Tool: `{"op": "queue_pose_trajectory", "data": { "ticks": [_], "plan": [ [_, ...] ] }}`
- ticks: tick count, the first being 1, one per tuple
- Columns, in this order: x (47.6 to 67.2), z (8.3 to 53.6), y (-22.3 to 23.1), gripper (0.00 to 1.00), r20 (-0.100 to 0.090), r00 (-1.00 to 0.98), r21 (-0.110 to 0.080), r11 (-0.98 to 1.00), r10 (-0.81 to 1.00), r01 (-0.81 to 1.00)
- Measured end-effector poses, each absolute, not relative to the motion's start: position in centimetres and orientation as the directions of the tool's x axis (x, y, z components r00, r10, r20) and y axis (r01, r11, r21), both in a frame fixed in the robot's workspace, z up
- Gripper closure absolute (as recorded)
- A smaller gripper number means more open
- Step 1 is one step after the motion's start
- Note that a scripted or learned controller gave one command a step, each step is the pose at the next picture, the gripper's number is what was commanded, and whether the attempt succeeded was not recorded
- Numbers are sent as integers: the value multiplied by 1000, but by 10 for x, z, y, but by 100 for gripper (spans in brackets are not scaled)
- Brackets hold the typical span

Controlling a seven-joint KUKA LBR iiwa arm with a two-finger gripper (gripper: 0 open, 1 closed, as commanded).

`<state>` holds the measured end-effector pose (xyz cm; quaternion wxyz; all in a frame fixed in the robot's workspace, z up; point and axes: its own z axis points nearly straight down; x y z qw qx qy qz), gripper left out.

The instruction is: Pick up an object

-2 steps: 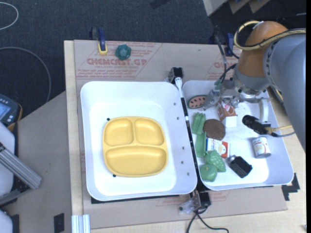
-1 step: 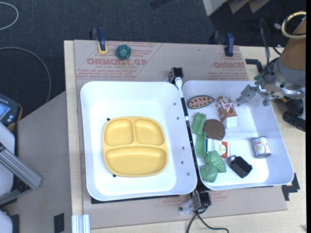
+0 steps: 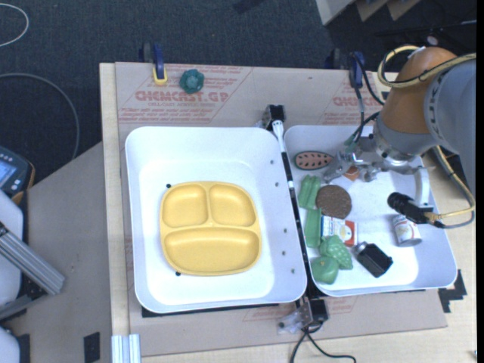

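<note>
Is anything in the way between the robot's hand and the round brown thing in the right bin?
Nothing visible is. The hand hangs over the right bin, just above the round brown thing, with only bare white floor between them. A green piece touches its left side, and a red-and-white packet lies beneath it.

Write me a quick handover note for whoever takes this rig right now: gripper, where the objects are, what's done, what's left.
Gripper: low over the back of the right bin; nothing visibly between its fingers, open or shut unclear.
Objects: all in the right bin, mostly along its left side: brown round piece, oval brown piece, green items, small black block, small silver can.
Left bin bears the yellow divided tray.
Done: arm is over the objects.
Left: grasp one and lift it.
</note>
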<state>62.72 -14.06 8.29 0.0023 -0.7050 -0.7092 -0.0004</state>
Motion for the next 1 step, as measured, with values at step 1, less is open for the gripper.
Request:
{"op": "queue_pose_trajectory", "data": {
  "ticks": [1],
  "plan": [
    [658, 84, -100, 0, -10, 9, -48, -10, 1000, 999]
  ]
}}
